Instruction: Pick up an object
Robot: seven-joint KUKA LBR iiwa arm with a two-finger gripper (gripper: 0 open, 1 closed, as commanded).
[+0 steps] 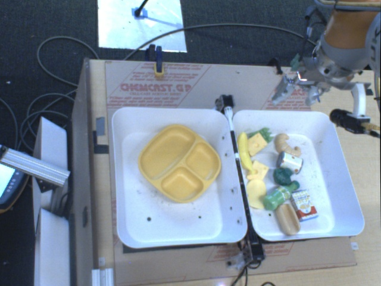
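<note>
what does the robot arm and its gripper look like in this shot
The arm is grey metal with a broad orange band near the wrist and dark cables looping beside it. Below sits a silver-grey gripper with pale metallic parts, and a white bracket with a black cylindrical piece sticks out to the side.

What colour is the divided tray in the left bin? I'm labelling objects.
Yellow all over; the tray shows clearly in the camera view.

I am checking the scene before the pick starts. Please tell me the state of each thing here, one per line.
gripper: raised above the bench, behind the right bin, holding nothing
yellow plate: upright, lying in the left bin
banana: lying along the right bin's left wall
small carton: lying on its side in the right bin
</note>
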